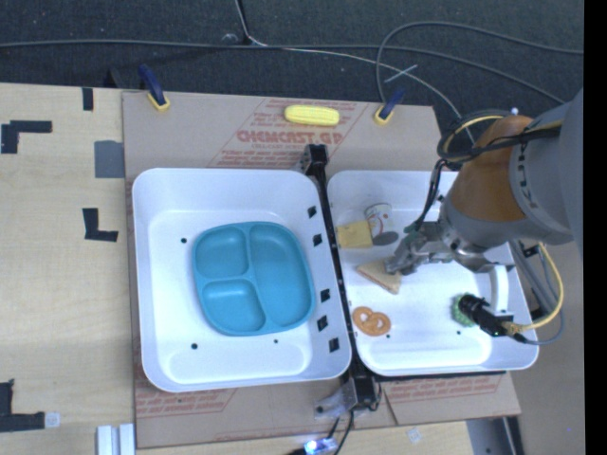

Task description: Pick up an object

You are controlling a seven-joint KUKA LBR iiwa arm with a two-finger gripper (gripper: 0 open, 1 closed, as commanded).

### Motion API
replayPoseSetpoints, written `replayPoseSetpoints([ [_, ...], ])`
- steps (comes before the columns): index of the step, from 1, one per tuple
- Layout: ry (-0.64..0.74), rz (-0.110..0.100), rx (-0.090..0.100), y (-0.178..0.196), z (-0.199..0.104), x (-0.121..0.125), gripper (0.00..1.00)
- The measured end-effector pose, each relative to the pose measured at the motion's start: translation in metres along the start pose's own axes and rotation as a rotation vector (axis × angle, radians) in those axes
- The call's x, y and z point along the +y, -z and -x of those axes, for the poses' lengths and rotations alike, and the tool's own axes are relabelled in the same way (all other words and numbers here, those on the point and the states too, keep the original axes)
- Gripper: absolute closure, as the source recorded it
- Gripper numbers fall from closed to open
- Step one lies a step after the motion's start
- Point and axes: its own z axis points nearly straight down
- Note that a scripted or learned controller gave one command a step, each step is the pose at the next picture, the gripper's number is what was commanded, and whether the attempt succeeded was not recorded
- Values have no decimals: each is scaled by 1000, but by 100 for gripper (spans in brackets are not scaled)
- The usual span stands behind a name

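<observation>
Leftmost, the left bin (152, 254) holds a blue divided plate (252, 278) near its middle, with bare white floor all round it up to the walls. Across the shared rim, the right bin (432, 354) carries a yellow block (354, 234) close to its left wall, a tan wedge (381, 275) just right of it, and a pretzel (371, 322) nearer the front edge. Over the wedge's right end hangs the gripper (410, 257); whether its fingers are open or closed I cannot tell.
</observation>
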Motion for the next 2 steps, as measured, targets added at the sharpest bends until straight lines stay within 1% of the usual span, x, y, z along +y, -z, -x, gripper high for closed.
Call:
replayPoseSetpoints([
  [1,-2,-9,-6,63,-4,3,100],
  [2,-3,-9,-7,117,6,8,100],
])
